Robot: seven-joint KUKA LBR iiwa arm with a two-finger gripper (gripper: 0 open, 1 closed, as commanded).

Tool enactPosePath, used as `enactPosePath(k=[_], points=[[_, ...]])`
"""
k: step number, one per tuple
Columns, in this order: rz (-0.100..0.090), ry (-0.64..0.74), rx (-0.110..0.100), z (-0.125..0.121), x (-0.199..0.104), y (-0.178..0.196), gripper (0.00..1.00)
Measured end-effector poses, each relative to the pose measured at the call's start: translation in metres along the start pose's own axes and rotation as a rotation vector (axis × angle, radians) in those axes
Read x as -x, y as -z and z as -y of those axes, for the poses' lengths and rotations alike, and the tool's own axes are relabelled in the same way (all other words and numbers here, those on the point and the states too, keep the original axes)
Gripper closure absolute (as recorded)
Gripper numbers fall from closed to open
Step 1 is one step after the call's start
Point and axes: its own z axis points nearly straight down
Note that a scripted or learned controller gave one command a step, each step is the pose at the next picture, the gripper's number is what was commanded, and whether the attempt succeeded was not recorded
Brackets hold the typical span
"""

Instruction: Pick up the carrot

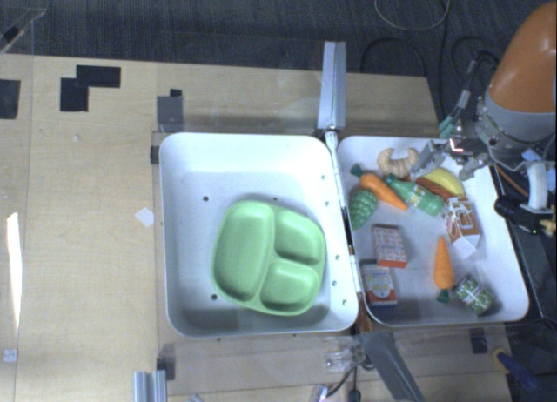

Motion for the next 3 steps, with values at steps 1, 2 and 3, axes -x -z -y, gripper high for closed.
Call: enactPosePath(k=[1, 2, 3], points=[[0.0, -0.084, 0.002, 0.005, -0.028, -0.133, 0.0], [-0.001, -0.085, 0.007, 0.003, -0.029, -0.122, 1.0], [0.0, -0.132, 0.003, -0.075, -0.09, -0.047, 1.0]])
